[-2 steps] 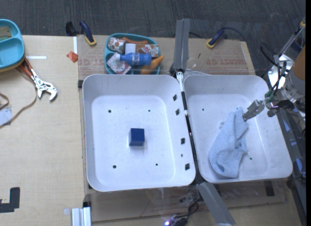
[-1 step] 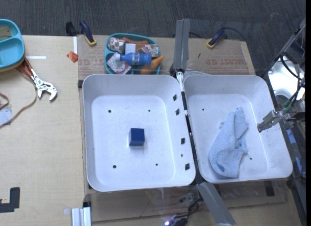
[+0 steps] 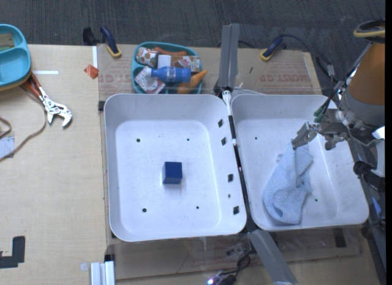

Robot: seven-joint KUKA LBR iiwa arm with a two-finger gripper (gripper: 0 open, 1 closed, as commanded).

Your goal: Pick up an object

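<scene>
Hanging limp from the claw [image 3: 304, 140], which is pinching its top corner, the cloth [image 3: 289, 187] is looking soft, light and likely to slip.

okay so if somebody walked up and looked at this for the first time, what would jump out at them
Probably the blue cube sitting alone near the middle of the left bin. Next, the grey cloth in the right bin, its upper end drawn up toward the gripper of the arm reaching in from the right. Behind the bins, a teal bowl holds a colourful clutter of small items.
</scene>
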